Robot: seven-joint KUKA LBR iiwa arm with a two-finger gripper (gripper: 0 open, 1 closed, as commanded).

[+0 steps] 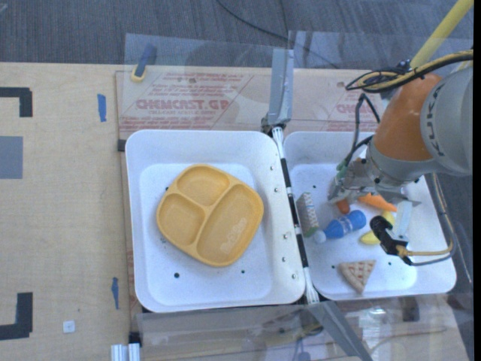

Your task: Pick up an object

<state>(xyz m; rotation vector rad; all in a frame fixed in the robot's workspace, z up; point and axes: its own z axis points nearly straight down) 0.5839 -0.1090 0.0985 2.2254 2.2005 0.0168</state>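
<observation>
Two shallow white bins are recorded side by side on the table (60, 201).

- Left bin (143, 224): one yellow divided plate (210, 214), lying flat near the middle.
- Right bin (436, 277): five small items.
  - A grey ribbed piece (307, 210) is placed by the left wall.
  - A blue bottle (345, 225) is laid on its side just right of the grey ribbed piece.
  - An orange piece (378, 200) is found beyond the bottle.
  - A yellow piece (369, 238) is set just beside the bottle's right end.
  - A tan wedge (358, 274) is kept near the front wall, apart from the rest.
- Gripper (347, 185): it is lowered into the right bin on the grey and orange arm (421, 126), close to the orange piece. Whether it is apart or together cannot be told, and nothing is seen held.
</observation>
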